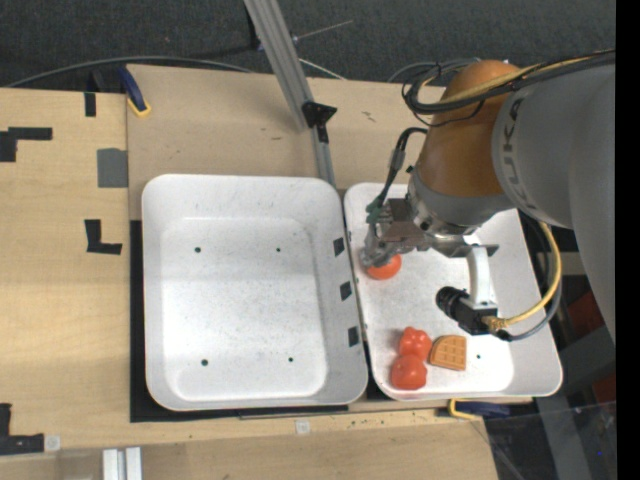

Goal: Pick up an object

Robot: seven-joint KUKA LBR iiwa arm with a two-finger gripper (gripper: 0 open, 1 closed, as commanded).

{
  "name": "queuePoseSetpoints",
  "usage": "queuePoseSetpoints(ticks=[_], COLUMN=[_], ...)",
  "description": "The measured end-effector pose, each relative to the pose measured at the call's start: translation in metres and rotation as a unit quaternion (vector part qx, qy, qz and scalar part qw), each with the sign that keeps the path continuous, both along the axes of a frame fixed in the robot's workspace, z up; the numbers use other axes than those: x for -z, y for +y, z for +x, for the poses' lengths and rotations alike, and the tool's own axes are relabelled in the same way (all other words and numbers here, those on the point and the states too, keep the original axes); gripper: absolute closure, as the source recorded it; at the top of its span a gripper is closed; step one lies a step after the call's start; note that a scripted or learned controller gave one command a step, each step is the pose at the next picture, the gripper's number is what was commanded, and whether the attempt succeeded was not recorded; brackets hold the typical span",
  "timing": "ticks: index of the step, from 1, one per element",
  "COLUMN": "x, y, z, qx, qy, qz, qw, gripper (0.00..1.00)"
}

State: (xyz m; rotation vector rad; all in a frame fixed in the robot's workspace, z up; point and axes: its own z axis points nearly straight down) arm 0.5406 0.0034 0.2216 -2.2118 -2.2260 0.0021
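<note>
arm: closest thing to the lens, the grey and orange wrist hangs over the right bin and hides a good chunk of it.
gripper: down low near the bin's left wall, right on top of an orange-red object. We honestly can't tell how the claw is set, the wrist body blocks that part.
target: that orange-red object sits in the upper left part of the right bin, just under the gripper, touching or nearly so. We wouldn't call it held yet.
other stuff: two red pieces and a waffle-looking tan piece near the front edge of the same bin, well apart from the gripper.
left bin: just beside, sharing the middle wall.
how we'd do it: centre over the object before closing, since the wall is close on one side and could catch a finger. Then lift straight up, slowly, and check it actually comes along.
risk: a round-ish small thing could squirt sideways toward the wall.
</note>
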Motion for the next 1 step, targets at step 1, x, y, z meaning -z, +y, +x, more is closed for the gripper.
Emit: queuePoseSetpoints(ticks=[1], x=[0.0001], y=[0.0603], z=[-0.0003], qx=[-0.001], qy=[-0.001], qz=[0.0001], qw=[1.0], gripper=[1.0])
